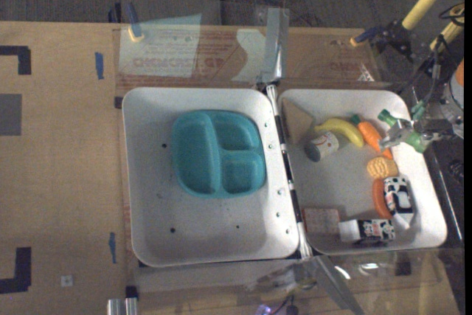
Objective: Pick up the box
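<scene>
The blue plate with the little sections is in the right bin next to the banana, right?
Not quite. The camera view shows the blue plate in the left bin. The banana lies in the right bin, so they are in separate bins.

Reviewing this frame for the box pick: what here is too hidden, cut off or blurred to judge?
- Tool, camera view: small and blurred over the right bin's far edge; finger state unreadable.
- Arm: cut off by the right edge, so its pose is unknown.
- Box, near wall of the right bin: print too small to read.
- Second black-and-white carton: covers part of an orange item, whose shape is unclear.
- Grey cylinder beside the banana: too blurred to identify.
</scene>
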Robot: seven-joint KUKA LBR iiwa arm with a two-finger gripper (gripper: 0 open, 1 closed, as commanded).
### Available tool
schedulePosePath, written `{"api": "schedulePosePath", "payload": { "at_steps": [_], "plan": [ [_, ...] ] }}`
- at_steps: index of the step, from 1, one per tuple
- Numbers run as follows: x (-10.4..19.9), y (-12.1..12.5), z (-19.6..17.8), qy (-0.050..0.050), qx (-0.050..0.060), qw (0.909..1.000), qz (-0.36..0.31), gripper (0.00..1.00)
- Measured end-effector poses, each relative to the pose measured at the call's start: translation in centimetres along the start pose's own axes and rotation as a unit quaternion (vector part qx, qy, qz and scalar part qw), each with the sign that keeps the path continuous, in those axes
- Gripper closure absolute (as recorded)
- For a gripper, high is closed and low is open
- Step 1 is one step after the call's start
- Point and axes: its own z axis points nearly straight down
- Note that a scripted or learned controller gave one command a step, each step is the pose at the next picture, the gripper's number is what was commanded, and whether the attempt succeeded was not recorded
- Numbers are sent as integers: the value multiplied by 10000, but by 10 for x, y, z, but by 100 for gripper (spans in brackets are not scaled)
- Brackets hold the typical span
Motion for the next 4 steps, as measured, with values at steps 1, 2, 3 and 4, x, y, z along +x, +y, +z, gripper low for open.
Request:
{"api": "schedulePosePath", "payload": {
  "at_steps": [1,2,3,4],
  "plan": [
    [13,-13,-239,-14,-18,9986,-523,0],
    [-9,-27,-238,-13,-15,9695,2452,0],
    [-7,-25,-248,-26,-25,9702,2424,100],
    [-6,-24,-259,-38,-38,9707,2403,100]
  ]
}}
